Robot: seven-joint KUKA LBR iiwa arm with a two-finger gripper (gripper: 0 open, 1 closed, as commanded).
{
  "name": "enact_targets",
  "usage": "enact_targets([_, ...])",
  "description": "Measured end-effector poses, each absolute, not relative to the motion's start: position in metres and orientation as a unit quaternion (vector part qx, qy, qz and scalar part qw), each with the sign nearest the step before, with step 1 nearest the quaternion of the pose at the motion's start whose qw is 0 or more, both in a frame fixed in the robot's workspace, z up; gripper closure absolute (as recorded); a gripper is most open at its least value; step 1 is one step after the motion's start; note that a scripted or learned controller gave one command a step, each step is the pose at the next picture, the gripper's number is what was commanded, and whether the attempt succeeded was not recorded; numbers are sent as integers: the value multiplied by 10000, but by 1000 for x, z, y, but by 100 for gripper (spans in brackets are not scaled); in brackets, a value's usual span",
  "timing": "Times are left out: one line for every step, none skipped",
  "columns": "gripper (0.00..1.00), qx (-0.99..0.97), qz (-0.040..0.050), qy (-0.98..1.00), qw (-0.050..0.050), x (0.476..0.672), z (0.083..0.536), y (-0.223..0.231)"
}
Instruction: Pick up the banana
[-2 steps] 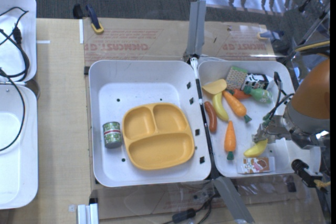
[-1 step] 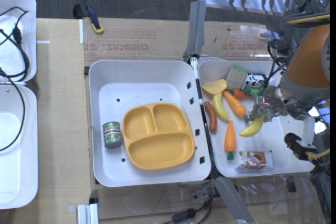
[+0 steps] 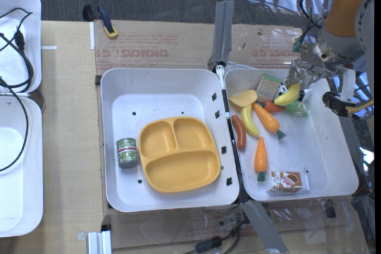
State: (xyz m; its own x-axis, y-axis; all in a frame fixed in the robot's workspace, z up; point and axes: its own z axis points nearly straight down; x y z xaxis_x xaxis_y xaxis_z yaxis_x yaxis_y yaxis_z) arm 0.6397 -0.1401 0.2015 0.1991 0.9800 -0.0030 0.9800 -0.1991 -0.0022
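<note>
Bench (image 3: 65,146) is light wood, dark floor beyond its far edge, white fixtures with black cables at far left. Left bin (image 3: 113,128) holds a yellow divided plate (image 3: 178,153) in the middle and a small green-label can (image 3: 126,152) just left of it, upright, near but apart. Right bin (image 3: 333,157) is crowded at its far end: arm (image 3: 348,15) comes in from the right, gripper (image 3: 297,85) sits low over the pile. A banana (image 3: 288,95) is right under the gripper, touching or nearly touching it; can't tell if the claw is spread or pinched, fingers blend into the clutter. Second banana (image 3: 250,121) lies nearer the divider, under a yellow wedge-shaped piece (image 3: 243,98). Packed around: a carrot (image 3: 267,118) slanted between the two bananas, another carrot (image 3: 261,157) below it, a sausage (image 3: 239,131) along the divider wall, a speckled green block (image 3: 268,87) just left of the gripper, something green (image 3: 299,108) by the upper banana's end. Small carton (image 3: 286,181) lies well apart at the near side.
</note>
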Motion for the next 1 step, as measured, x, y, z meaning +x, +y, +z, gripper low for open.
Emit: enact_targets([0, 7744, -18, 6327, 0, 640, 201, -140])
